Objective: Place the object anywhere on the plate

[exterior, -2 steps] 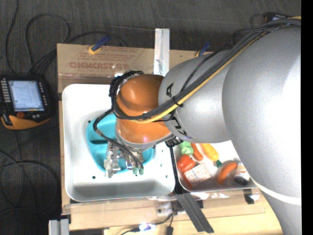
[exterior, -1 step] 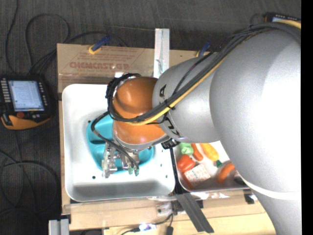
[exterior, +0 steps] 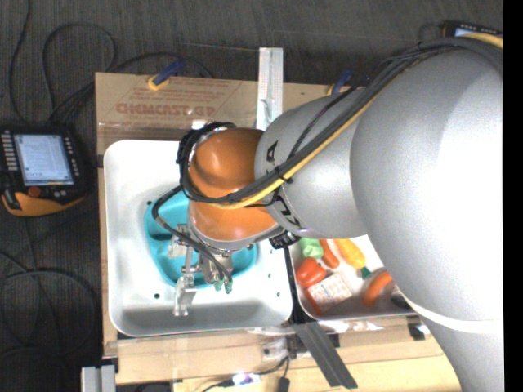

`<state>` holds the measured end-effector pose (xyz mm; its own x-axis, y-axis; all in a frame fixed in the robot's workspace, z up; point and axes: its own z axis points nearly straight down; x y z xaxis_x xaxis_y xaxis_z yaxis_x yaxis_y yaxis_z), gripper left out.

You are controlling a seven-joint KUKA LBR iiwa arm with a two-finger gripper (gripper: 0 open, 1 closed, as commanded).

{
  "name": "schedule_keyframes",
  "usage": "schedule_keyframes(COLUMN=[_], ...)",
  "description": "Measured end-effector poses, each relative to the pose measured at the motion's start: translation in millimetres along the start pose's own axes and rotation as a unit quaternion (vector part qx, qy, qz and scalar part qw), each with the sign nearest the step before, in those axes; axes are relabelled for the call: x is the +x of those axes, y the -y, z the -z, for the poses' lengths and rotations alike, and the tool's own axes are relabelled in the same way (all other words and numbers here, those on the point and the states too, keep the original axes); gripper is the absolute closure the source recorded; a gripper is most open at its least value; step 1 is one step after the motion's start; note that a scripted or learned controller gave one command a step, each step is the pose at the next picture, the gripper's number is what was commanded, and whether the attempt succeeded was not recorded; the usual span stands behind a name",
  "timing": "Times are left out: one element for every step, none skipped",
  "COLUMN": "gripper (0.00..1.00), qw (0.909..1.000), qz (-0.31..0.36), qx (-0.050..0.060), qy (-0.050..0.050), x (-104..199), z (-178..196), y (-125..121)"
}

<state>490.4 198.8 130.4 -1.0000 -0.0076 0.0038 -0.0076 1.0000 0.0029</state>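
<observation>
Orange band of the arm sits directly over the left bin, with the grey arm body filling the right side of the camera view. Below the band, the gripper points down into the left bin, its metal tips close to the bin floor at the near edge of the plate. Whether it is open or closed cannot be told from this angle, and nothing can be made out between its tips.

The plate is teal and lies in the left bin; the arm covers most of it, leaving the left rim exposed.

The right bin holds the objects: red, orange and yellow toy foods packed together, partly under the arm. Which one is the task's object cannot be determined.

Behind the bins lies a cardboard sheet printed in red with a word that reads roughly "CHEMCAST", followed by blurred letters. A blue clamp grips its far edge. On the floor to the left rests a pendant with a lit screen; its text is too small to read.
</observation>
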Motion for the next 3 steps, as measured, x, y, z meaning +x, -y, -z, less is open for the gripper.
schedule_keyframes(gripper=[0.0,1.0,1.0], qw=[0.994,0.9941,0.9871], qz=[0.109,0.108,0.16], qx=[0.003,0.002,0.002], qy=[0.001,0.002,0.002], x=[-21,-22,-18], z=[103,113,63], y=[122,121,53])
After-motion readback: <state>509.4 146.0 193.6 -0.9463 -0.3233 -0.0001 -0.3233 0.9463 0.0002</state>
